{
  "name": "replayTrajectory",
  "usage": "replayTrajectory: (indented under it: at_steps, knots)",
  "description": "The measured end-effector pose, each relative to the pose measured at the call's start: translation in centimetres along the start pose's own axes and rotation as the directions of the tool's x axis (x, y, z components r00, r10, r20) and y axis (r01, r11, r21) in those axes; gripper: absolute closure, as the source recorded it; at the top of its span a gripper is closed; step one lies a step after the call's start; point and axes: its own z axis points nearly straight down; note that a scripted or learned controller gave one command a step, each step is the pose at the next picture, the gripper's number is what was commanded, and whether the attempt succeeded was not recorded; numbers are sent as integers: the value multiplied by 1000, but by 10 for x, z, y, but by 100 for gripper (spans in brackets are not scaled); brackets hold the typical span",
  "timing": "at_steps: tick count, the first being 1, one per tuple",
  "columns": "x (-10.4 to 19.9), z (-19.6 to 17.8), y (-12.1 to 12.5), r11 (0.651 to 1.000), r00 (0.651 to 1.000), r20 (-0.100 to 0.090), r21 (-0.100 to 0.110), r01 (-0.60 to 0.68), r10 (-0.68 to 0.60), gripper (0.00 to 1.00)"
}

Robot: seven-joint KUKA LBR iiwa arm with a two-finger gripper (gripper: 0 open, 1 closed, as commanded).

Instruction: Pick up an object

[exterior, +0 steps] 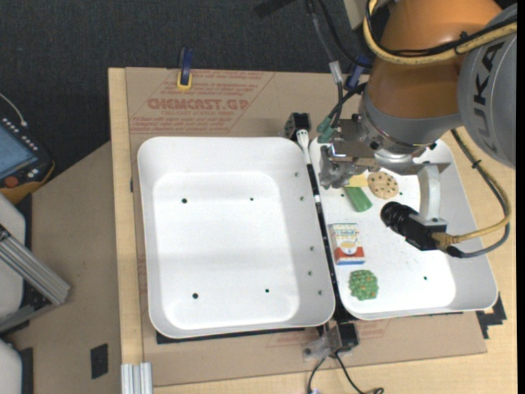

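My gripper [332, 173] hangs low over the far left part of the right bin [467, 261], close to the wall between the two bins. A green block [358, 198] lies just to its right and nearer the front. A round tan cookie with dark spots [383, 185] sits beside the block. Further forward lie a small white carton with a red and blue print [348, 245] and a green broccoli-like piece [363, 283]. The wrist and arm hide the bin's far side.
The left bin [164, 162] stands beside the right one, and their walls meet at a black strip [320, 220]. Both rest on a cardboard sheet [205, 97] with a blue clamp [185, 71] at its far edge.
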Motion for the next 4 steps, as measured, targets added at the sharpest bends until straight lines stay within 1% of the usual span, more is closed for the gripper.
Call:
replayTrajectory:
  at_steps: [1,2,3,4]
  knots:
    - [41,-16,-39,1000,1000,-1,8,0,0,100]
    - [-8,-38,-47,1000,1000,3,1,-10,10,100]
    - [45,-75,-47,1000,1000,-1,1,0,0,100]
    - [-22,-34,-48,1000,1000,4,12,-13,13,100]
